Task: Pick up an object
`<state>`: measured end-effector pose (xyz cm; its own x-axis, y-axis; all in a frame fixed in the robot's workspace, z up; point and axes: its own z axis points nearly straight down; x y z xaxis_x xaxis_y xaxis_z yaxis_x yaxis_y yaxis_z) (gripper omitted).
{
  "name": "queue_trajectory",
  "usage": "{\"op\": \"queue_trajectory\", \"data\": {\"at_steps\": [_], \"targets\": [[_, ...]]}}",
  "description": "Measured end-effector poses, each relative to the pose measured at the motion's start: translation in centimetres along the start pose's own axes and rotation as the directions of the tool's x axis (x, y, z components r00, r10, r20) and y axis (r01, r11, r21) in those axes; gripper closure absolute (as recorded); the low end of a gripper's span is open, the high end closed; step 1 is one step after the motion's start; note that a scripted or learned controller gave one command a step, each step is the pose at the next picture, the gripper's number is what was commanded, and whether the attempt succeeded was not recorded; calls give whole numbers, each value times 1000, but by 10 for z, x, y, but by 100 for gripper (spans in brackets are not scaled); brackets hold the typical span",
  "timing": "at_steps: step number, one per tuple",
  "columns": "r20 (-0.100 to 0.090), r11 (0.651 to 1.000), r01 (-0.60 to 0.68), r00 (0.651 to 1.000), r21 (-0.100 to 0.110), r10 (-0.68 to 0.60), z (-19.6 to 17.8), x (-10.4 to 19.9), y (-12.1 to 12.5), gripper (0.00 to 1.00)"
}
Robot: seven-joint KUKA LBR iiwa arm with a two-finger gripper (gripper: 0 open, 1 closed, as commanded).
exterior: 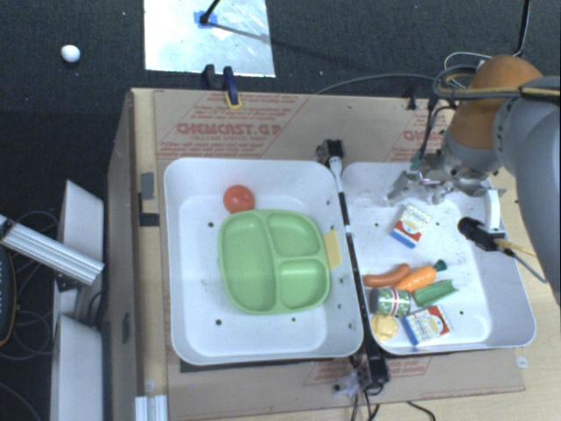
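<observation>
Cardboard-topped bench [228, 121], 2 white bins [197, 340], dark carpet [70, 16] around, jaws [421, 187] state unclear

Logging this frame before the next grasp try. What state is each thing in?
Tool: above the right bin's back part, nothing seen between its fingers.
Green tray: flat in the left bin, compartments bare.
Tomato: resting against the tray's back edge.
Carrot: lying flat.
Sausage: lying beside the carrot.
Can: on its side.
Small carton: lying apart, near the tool.

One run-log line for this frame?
hand: over right bin, nothing visibly held | nearest: small carton | left bin: green tray, tomato
</observation>
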<state>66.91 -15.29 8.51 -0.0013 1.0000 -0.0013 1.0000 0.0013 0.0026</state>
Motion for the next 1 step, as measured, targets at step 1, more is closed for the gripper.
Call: {"op": "queue_trajectory", "data": {"at_steps": [1], "targets": [[0,1000,0,1000,-1,0,-1,-12,0,0]]}}
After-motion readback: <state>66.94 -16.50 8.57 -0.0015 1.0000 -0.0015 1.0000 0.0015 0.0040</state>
